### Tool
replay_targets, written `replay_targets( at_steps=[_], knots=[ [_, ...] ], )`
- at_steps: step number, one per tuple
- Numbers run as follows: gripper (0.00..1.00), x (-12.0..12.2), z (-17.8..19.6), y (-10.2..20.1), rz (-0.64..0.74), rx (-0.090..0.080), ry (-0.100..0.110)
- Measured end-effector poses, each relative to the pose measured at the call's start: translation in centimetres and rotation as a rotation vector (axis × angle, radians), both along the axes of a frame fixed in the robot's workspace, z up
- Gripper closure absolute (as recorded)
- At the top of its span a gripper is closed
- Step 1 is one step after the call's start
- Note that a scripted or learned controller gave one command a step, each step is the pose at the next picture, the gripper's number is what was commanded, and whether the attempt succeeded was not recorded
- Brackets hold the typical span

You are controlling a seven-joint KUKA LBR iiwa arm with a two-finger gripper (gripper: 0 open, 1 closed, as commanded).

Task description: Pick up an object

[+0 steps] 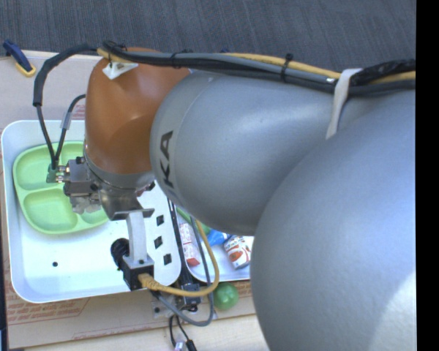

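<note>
- Gripper (88, 194) low over green divided plate (36, 174) in left white bin (29, 284); whether open or closed, cannot tell.
- Green ball (225, 295) shows beneath the arm (278, 159).

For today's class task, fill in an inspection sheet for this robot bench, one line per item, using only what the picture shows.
Surface: white bin on a brown bench top.
Job's things: green divided dish in the bin; green ball and red-and-white packet at the edge of the grey arm.
Clutter: blue-and-yellow item outside the bin.
Grippers: claw over the dish.
Cables: black and yellow cables along the arm.
Surroundings: dark carpet.
</note>
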State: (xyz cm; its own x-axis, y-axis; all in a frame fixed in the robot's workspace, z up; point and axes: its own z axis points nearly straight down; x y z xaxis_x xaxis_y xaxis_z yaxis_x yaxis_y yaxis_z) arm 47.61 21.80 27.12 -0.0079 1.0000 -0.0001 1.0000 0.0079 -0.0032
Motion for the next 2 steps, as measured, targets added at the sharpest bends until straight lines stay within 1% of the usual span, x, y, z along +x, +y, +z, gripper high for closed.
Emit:
replay_targets(
  at_steps=[2],
  knots=[
    [1.0, -0.01, -0.1, -0.02, 0.0, 0.0, 0.002]
  ],
)
